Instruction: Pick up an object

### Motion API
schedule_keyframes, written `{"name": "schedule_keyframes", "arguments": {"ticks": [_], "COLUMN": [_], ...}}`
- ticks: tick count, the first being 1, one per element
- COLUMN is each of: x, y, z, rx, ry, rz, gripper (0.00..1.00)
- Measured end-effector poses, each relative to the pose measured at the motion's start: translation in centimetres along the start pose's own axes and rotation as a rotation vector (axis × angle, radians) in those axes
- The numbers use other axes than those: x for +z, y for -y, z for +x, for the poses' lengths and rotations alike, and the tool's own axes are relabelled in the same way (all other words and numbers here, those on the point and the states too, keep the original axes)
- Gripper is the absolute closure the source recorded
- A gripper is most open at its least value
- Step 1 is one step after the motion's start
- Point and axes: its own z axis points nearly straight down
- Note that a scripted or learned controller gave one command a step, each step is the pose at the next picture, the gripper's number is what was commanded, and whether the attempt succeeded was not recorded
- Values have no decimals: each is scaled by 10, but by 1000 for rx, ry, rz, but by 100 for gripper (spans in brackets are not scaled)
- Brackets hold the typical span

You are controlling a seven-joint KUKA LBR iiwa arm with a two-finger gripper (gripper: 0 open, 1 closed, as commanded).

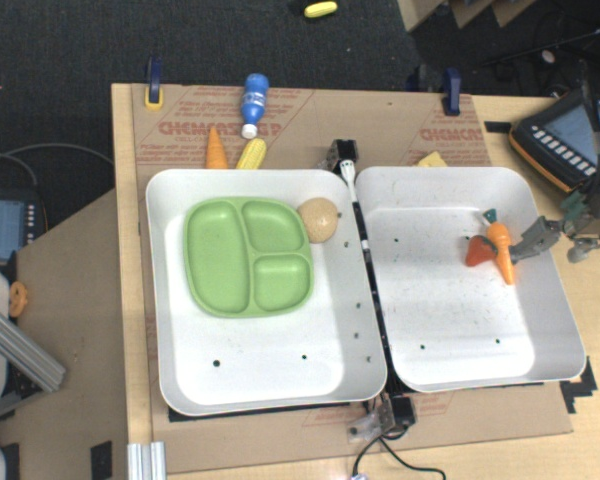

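Observation:
An orange toy carrot (500, 249) with a teal top lies in the right bin (460, 353), with a red piece (478, 252) against its left side. My gripper (558, 244) hangs low at the right bin's right rim, just right of the carrot. Its fingers stand open; the left finger (535, 238) reaches almost to the carrot, and nothing is between the two. In the left bin (250, 368) a green divided plate (248, 256) lies flat, with a tan round object (319, 219) at its upper right corner.
Behind the left bin on the board lie a blue-and-white bottle (253, 104), a small orange cone (215, 151) and a yellow corn piece (251, 154). A black clip (343, 154) sits between the bins' far corners. A dark tablet (563, 140) rests at the far right.

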Motion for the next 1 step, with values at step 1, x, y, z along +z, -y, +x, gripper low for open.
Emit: {"name": "schedule_keyframes", "arguments": {"ticks": [1], "x": [55], "y": [-50], "z": [-42], "rx": [1], "ry": [4], "rz": [-4], "gripper": [0]}}
